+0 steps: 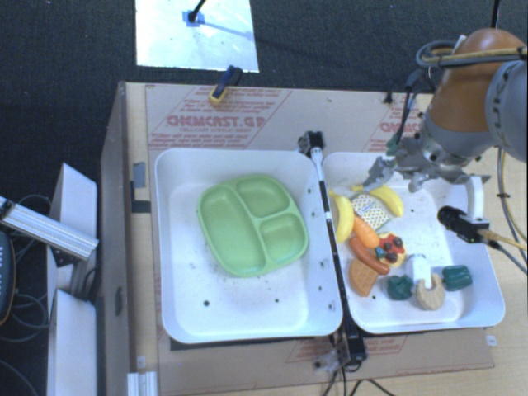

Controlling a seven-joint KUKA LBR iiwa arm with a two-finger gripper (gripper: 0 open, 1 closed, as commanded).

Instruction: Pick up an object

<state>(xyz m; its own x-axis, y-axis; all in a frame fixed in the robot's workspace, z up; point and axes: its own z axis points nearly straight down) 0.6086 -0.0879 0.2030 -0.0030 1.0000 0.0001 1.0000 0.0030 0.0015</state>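
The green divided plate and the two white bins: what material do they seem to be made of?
The green divided plate looks like moulded plastic, matte to slightly glossy: one even pale green, with soft rounded ridges between its three compartments. The white bins also look like thin formed plastic, with rounded corners, raised rims and a smooth finish, though dark specks mark the floor. Neither can be confirmed by sight alone.

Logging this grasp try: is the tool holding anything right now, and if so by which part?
Nothing is held. The tool hangs above the right bin, just over the yellow banana, with no toy between its fingers.
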